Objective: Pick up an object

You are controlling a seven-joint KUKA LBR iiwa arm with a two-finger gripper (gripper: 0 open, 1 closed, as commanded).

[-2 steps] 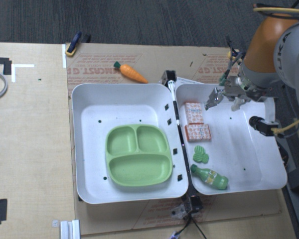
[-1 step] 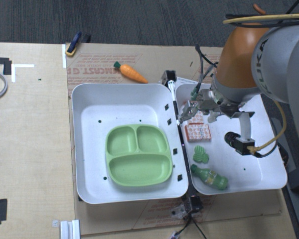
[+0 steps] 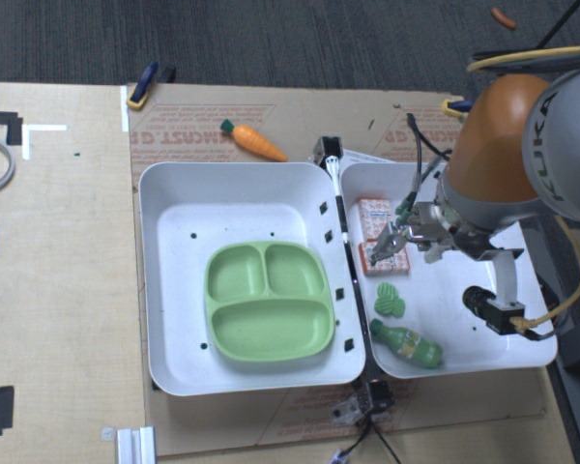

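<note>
The grey arm (image 3: 522, 153), orange band showing above the wrist, reaches in from the right and hangs low over the right-hand bin (image 3: 522, 351), and its gripper (image 3: 394, 243) sits right down at the far-left part of that bin, metal fingers pointing left. Whether those fingers are spread or closed, I cannot tell from up here; they crowd together in a tangle of shiny parts. Directly under and beside them lies a small red-and-white packet (image 3: 375, 222), flat on the bin floor against the dividing wall, with the fingers overlapping its lower end. Just nearer the camera sits a little green leafy toy (image 3: 391, 303), and below that a green bottle (image 3: 407, 345) lying on its side along the bin's near edge, well clear of the gripper. Over in the left bin (image 3: 174, 288) a green three-compartment plate (image 3: 269, 301) rests flat in the middle. Out on the cardboard beyond the bins lies a toy carrot (image 3: 255, 140).
</note>
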